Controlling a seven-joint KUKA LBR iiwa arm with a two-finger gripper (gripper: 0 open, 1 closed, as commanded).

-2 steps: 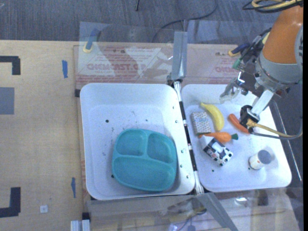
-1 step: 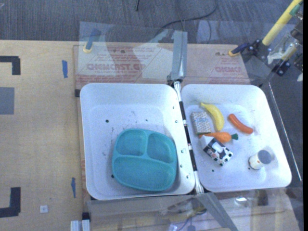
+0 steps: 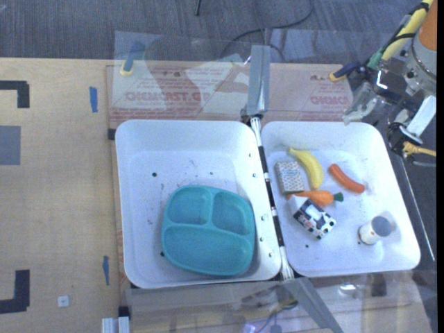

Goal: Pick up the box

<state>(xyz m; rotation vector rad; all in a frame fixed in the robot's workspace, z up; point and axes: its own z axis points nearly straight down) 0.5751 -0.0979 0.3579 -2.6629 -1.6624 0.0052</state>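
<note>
A light wooden bench is seen below dark grey carpeted floor, marked with blue tape and black squares; what may be cables lie across the floor.

A teal divided plate is seen in the left bin. A banana and two carrots are seen in the right bin.

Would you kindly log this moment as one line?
gripper: above right bin's far edge | box: in bin, beside banana, ungrasped
</note>
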